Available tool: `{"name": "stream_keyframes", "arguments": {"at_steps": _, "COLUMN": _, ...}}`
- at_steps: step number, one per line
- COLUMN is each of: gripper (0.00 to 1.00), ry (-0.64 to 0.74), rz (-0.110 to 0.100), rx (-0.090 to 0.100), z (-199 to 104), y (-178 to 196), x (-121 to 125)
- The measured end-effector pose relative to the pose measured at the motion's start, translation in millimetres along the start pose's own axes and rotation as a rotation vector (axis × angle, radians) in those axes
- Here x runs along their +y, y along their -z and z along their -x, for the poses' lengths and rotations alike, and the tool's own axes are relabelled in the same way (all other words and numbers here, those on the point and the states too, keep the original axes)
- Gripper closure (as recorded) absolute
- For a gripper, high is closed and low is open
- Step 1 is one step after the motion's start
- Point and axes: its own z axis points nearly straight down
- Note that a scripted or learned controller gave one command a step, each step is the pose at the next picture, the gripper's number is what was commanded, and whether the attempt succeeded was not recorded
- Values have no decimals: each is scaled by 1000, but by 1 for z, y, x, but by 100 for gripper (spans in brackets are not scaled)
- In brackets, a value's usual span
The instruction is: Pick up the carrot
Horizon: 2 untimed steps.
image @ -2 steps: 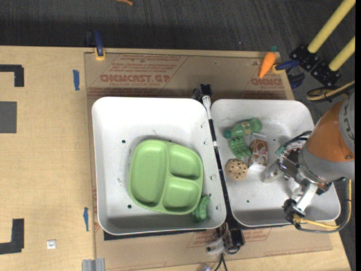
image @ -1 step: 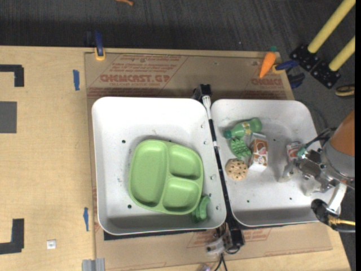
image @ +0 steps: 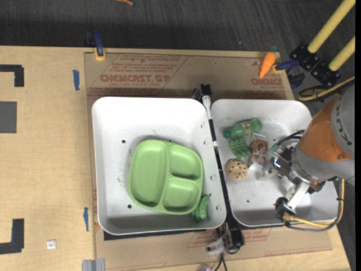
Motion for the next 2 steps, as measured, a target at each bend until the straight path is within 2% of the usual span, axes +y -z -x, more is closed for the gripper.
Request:
{"name": "stream_keyframes", "arguments": {"at_steps": 1, "gripper": 0, "ry": 359, "rz": -6, "rx": 6, "z": 31, "y": -1, "x": 27}}
{"name": "stream_keyframes", "arguments": {"at_steps": 2, "gripper": 0, "ry": 364, "rz": -16, "rx": 13, "z": 55, "y": -1, "x": 48}}
